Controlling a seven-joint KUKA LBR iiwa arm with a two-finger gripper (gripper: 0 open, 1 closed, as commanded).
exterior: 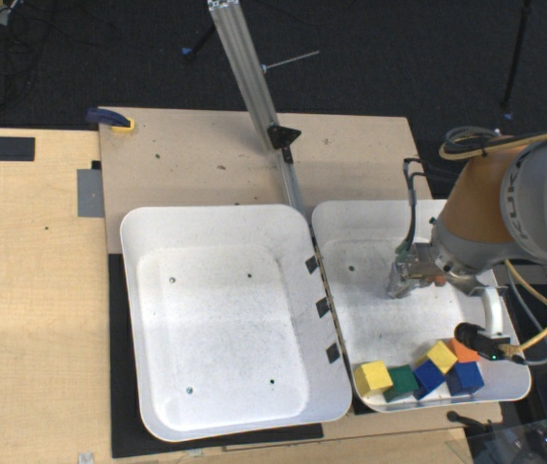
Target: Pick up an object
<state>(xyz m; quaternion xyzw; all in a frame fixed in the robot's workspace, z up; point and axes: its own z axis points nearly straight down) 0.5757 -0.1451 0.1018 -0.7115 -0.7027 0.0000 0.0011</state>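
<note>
- Coloured blocks (426, 370), yellow, green, blue and orange, cluster at the near edge of the right bin (370, 249).
- Above them, the gripper (401, 283) hangs over bare bin floor; finger state cannot be told.
- Left bin (148, 230) lies alongside.
- Slanted aluminium rail (249, 71) rises behind.

No text, label, brand, number or sign could be read anywhere on the bench, the bins, the blocks or the arm.
</note>
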